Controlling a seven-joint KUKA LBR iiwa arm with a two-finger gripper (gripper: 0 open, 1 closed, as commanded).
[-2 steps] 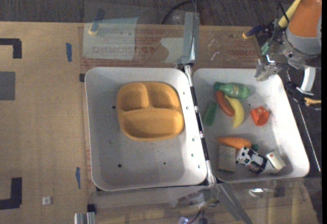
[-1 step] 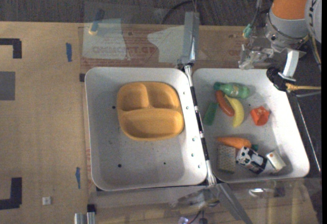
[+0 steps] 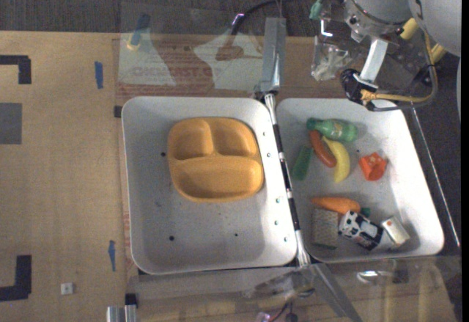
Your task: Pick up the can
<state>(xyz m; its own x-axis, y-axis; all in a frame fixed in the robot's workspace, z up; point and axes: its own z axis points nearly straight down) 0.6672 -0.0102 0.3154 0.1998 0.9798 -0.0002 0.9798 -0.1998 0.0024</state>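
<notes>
The claw [image 3: 333, 64] hangs beyond the far edge of the right bin [image 3: 421, 166], parked off the toys, so the grab is not yet begun; whether it is spread or pressed together cannot be told. The can [image 3: 359, 229], black and white, lies on its side well toward the camera from the claw, beside 1 carrot [image 3: 335, 204]. There are 2 bins; the left bin [image 3: 146, 188] holds 1 yellow plate [image 3: 215, 159].

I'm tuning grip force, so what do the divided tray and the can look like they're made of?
The orange divided tray looks like moulded plastic with a matte finish: even colour, soft rounded compartment edges, no sharp glare. The can, lying on its side in the right bin, has a black-and-white printed wrap; whether it is metal or toy plastic underneath cannot be told from this view.
</notes>
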